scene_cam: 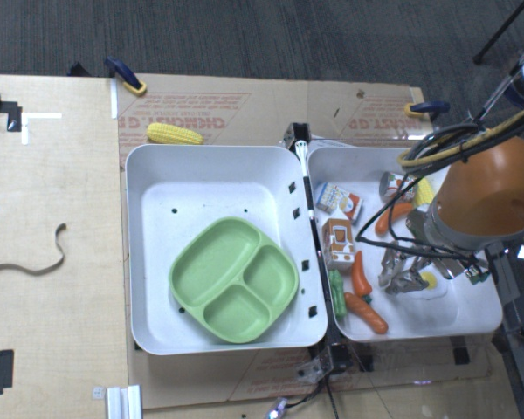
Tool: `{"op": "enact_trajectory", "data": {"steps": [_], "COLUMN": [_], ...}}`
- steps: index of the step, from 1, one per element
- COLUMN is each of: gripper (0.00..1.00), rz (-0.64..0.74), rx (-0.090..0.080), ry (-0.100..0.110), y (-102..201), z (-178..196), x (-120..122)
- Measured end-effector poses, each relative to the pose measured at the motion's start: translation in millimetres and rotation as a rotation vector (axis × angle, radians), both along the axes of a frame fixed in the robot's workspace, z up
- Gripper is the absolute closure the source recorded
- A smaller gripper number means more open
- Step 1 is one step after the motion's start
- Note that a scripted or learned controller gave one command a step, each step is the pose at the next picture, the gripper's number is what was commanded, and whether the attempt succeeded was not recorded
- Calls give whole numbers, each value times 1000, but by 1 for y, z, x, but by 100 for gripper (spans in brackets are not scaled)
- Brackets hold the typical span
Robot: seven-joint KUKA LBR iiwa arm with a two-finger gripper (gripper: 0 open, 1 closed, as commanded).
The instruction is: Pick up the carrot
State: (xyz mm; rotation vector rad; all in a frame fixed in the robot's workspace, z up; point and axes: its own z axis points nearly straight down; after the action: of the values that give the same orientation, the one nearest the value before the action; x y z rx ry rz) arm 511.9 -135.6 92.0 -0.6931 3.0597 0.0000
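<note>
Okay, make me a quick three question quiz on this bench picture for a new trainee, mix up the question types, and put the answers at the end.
1. True or false: the green divided plate lies in the left bin.
2. Multiple choice: where is the ear of corn? A) on the plate. B) in the right bin. C) on the cardboard behind the left bin.
3. Fill in: the hand hangs over the ___ bin, to the right of the carrots.

Key: 1 true. 2 C. 3 right.
</note>
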Motion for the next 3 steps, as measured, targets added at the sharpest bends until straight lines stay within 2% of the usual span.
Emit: {"op": "enact_trajectory", "data": {"steps": [1,2,3], "gripper": [100,100,0], "rz": [232,-232,-232], "rx": [-1,1,1], "ry": [-1,2,2], "y": [-28,0,0], "z": [1,0,0], "x": [-8,-8,-8]}}
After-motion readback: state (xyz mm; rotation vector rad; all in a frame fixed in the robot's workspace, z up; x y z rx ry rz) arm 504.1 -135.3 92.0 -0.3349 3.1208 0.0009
